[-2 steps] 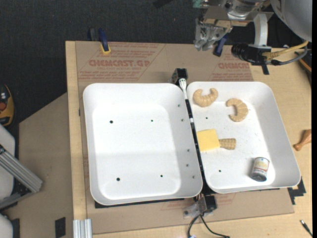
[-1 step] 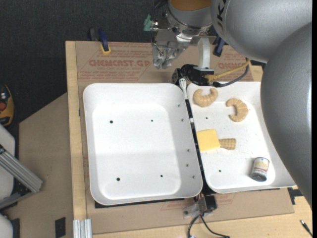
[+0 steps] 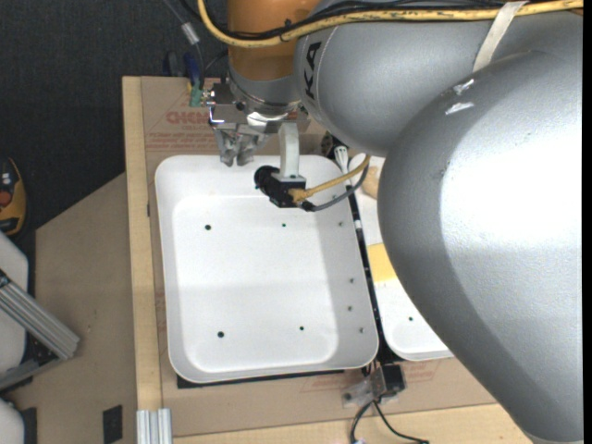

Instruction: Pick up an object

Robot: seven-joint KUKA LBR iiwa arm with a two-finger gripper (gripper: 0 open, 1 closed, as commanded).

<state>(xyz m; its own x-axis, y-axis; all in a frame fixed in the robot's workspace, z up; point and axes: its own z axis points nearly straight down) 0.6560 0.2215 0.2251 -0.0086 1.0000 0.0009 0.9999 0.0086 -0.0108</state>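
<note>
Grey arm (image 3: 481, 202); tool (image 3: 233, 153) at left bin (image 3: 185, 285) edge.

One bin (image 3: 185, 276) is white, its base marked with a few small dark dots; the other bin (image 3: 416, 340) is white too. The desk (image 3: 139, 248) is pale tan, with faded red lettering (image 3: 180, 118) printed on it. The arm (image 3: 481, 155) is smooth grey, with an orange band (image 3: 264, 17). The floor (image 3: 65, 63) is dark charcoal, faintly speckled.
</note>
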